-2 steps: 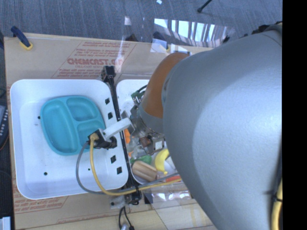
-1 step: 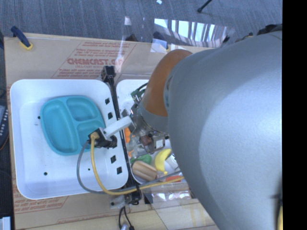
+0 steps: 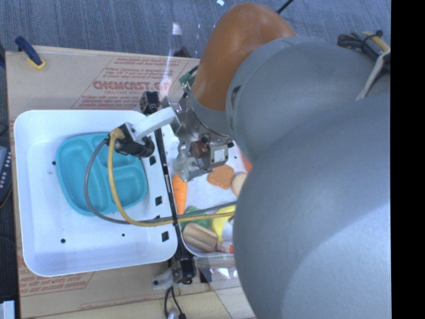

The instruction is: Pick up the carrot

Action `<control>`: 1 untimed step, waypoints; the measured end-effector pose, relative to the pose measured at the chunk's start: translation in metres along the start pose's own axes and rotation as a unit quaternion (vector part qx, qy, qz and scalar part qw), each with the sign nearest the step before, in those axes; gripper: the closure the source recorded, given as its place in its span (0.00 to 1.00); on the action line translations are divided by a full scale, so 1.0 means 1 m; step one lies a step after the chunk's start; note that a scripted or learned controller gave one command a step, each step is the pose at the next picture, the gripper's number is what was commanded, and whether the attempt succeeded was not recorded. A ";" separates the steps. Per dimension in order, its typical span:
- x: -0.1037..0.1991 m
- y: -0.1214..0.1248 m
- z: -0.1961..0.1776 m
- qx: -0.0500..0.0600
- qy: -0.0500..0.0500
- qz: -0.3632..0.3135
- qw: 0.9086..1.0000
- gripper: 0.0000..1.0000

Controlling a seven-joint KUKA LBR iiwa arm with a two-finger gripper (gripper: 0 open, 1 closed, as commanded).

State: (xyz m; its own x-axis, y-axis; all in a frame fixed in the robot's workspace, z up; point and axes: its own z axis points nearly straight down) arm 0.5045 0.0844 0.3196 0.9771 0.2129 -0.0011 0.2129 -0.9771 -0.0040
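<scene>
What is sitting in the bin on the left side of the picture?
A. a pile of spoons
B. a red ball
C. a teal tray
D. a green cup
C. A teal tray with divided sections lies flat in the left bin, while the carrot is over in the right bin, just past the divider.

A single fixed camera looked down on the bench from above at a slant. It took in the whole left bin (image 3: 30, 198) with its blue tray (image 3: 99, 171), while the arm (image 3: 312, 171), coming in from the right and very near the lens, covered most of the right bin (image 3: 199, 254). Brown board (image 3: 86, 78) and grey floor (image 3: 99, 12) lay along the top.
</scene>
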 end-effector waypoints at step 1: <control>-0.028 0.017 0.029 0.002 -0.006 -0.173 0.985 1.00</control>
State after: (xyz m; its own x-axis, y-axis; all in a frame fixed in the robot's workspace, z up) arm 0.4809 0.0625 0.2906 0.8460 0.5331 -0.0105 0.5330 -0.8460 -0.0108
